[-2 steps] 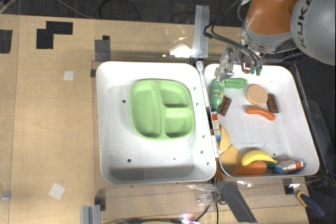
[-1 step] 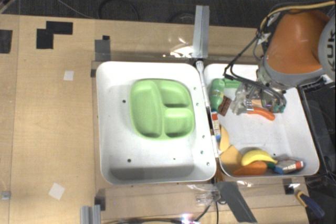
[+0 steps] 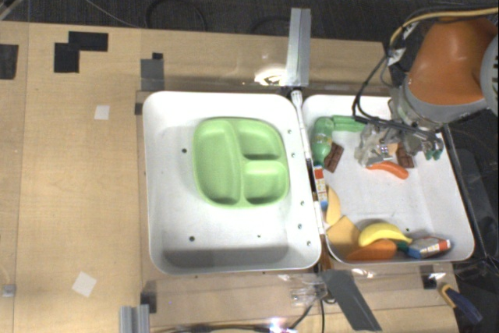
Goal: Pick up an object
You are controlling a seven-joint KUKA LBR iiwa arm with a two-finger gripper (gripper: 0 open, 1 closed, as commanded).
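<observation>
My gripper [image 3: 381, 149] hangs over the far part of the right bin [image 3: 437, 203], at the end of the grey arm with the orange band [image 3: 444, 62]. Just below it in the view lies a small orange carrot-shaped piece [image 3: 390, 169], touching or nearly touching the gripper's tip. A small brown piece [image 3: 406, 157] sits right beside the gripper. A green bottle-like object [image 3: 326, 130] and a brown bar [image 3: 334, 157] lie to its left. At the bin's near edge are a yellow banana [image 3: 382, 232], an orange object [image 3: 373, 250] and a blue and red item [image 3: 427, 247].
The left bin [image 3: 168, 191] holds a green divided plate [image 3: 238, 161]. A ridge [image 3: 306, 168] separates the two bins. A tan wedge-shaped piece [image 3: 334, 208] lies against the right bin's left wall. Cables run along the arm at upper right.
</observation>
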